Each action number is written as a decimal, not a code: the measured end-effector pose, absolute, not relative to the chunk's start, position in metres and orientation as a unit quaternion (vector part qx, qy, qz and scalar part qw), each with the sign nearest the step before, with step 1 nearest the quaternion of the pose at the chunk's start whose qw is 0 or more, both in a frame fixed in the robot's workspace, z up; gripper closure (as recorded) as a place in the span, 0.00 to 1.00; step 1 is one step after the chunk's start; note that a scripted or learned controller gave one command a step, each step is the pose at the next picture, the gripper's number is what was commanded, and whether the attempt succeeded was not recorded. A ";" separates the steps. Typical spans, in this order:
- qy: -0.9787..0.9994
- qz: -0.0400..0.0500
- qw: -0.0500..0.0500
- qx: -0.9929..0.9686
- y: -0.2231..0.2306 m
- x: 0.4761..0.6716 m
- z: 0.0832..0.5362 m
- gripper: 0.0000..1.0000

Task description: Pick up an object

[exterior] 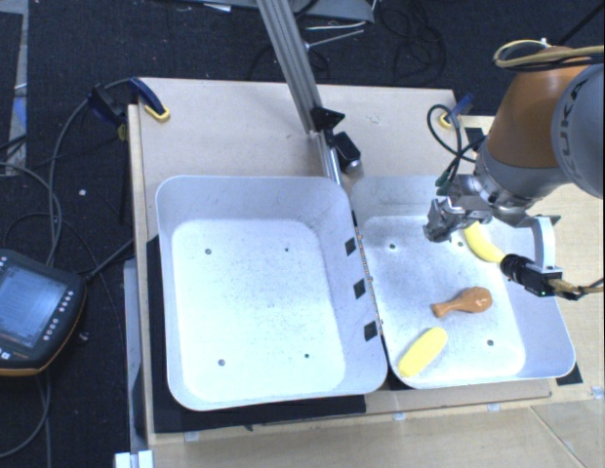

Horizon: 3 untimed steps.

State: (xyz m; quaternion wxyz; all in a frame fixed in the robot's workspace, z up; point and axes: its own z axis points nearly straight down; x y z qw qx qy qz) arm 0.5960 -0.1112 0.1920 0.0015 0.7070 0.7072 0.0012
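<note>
Overall no legible writing; tan worktop (pixel 234 130), dark carpet, cables; tool (pixel 441 224) beside banana (pixel 481 243), grip state unclear.

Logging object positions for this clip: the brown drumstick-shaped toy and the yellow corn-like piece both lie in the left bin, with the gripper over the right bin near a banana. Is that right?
Not quite. In the camera view, the brown drumstick-shaped toy and the yellow corn-like piece lie in the right bin, not the left bin. The gripper is over the right bin near the banana, as you said.

Three objects in right bin (pixel 546 354), hand (pixel 443 224) over it
</note>
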 end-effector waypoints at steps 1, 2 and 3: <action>0.707 0.002 0.002 0.707 -0.115 0.593 0.253 1.00; 0.708 0.000 0.000 0.706 -0.072 0.601 0.246 1.00; 0.709 0.000 -0.001 0.706 -0.018 0.604 0.234 1.00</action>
